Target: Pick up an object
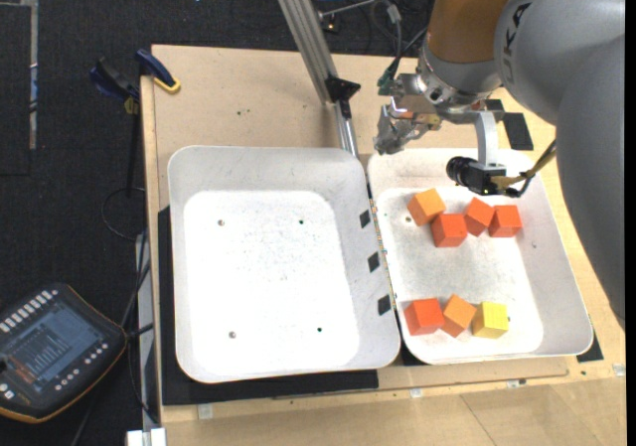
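Observation:
Several small blocks lie in the right bin (553, 275). Toward its far end sit a light orange block (427, 206) and three red-orange ones (449, 229) (480, 215) (506, 221). Along the near side a red-orange block (425, 316), an orange block (459, 314) and a yellow block (491, 319) stand in a row. My gripper (395, 139) hangs over the far left corner of the right bin, above and to the left of the far cluster, apart from every block. Nothing shows under it.
The left bin (199, 235) sits beside the right one, sharing a middle edge. A slanted metal strut (303, 22) comes down to the bench just behind the gripper. A blue clamp (139, 72) is at the bench's far left corner, and a teach pendant (50, 350) lies off the bench at lower left.

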`<action>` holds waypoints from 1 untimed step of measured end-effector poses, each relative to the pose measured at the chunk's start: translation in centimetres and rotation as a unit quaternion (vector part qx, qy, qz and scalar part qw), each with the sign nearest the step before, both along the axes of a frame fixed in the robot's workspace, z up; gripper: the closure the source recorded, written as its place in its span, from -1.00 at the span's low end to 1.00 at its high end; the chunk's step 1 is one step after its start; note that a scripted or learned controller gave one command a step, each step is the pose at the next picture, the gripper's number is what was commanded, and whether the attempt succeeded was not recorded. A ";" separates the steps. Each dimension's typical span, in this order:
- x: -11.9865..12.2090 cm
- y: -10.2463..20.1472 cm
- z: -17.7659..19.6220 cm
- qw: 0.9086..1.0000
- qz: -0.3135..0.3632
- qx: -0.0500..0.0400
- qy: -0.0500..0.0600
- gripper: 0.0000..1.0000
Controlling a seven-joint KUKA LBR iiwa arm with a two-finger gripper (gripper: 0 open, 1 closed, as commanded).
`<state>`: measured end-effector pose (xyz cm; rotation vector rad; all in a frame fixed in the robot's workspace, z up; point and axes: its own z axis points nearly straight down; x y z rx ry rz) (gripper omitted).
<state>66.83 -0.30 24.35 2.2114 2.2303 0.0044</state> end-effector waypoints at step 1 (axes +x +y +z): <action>-0.5 6.3 -0.2 1.000 0.000 0.001 0.001 1.00</action>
